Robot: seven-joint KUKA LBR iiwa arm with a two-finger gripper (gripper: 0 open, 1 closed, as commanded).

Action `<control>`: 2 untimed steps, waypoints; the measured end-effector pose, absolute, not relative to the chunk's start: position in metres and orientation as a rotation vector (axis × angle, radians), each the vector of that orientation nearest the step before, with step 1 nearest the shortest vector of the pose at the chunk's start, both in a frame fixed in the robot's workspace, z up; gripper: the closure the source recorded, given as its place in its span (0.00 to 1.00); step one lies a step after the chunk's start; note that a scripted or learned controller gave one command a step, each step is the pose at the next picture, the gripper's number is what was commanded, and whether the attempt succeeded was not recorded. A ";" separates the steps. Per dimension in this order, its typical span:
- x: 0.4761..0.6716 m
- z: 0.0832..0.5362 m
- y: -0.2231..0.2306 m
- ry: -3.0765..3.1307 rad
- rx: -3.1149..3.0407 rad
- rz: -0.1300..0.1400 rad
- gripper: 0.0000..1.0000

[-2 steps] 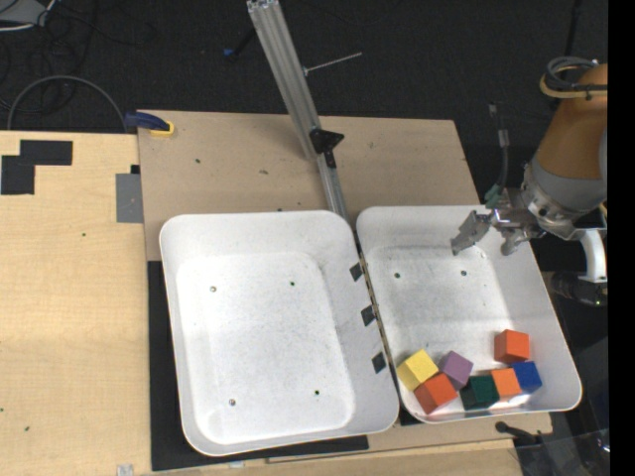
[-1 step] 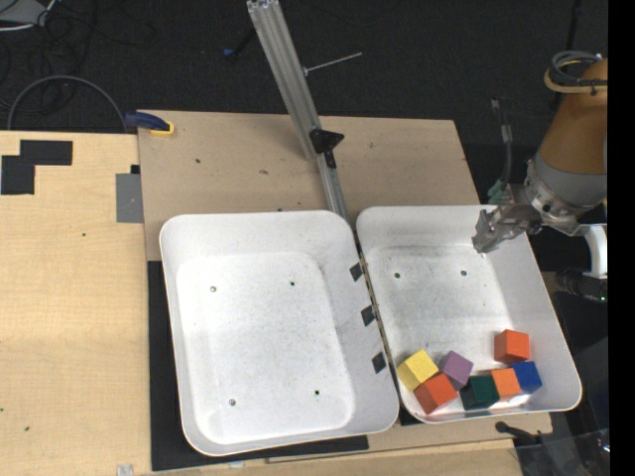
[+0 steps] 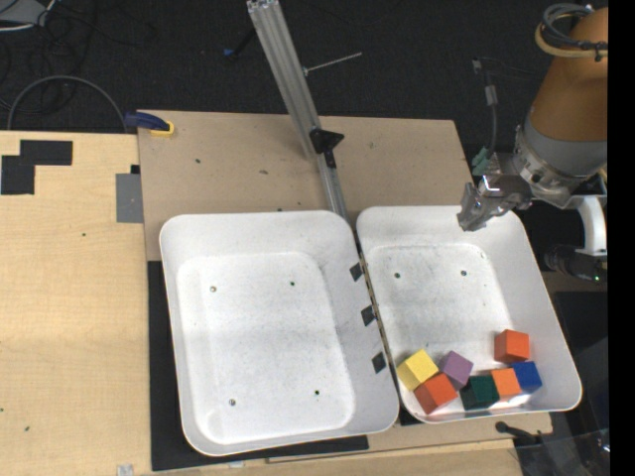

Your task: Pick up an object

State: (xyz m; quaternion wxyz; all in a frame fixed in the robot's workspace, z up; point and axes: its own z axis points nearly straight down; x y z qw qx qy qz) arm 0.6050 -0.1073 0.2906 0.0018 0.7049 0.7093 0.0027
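The gripper [image 3: 476, 212] hangs over the far right corner of the right bin [image 3: 437, 266]; whether it is wide or narrow cannot be told. In that bin's near corner cluster blocks: yellow [image 3: 419, 367], purple [image 3: 456, 367], green [image 3: 480, 392], blue [image 3: 527, 376], three orange-red [image 3: 512, 345].

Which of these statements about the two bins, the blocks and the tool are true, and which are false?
1. All blocks lie in the right bin. True.
2. The yellow block lies in the left bin. False: it is in the right bin, near its front edge.
3. The tool is over the far corner of the right bin. True.
4. The tool holds the red block. False: that block lies in the bin, apart from the tool.
5. The purple block lies beside the yellow one. True.
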 end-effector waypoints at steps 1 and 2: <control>0.614 0.286 -0.091 2.223 2.221 -0.001 1.00; 0.577 0.401 -0.047 2.222 2.215 0.008 1.00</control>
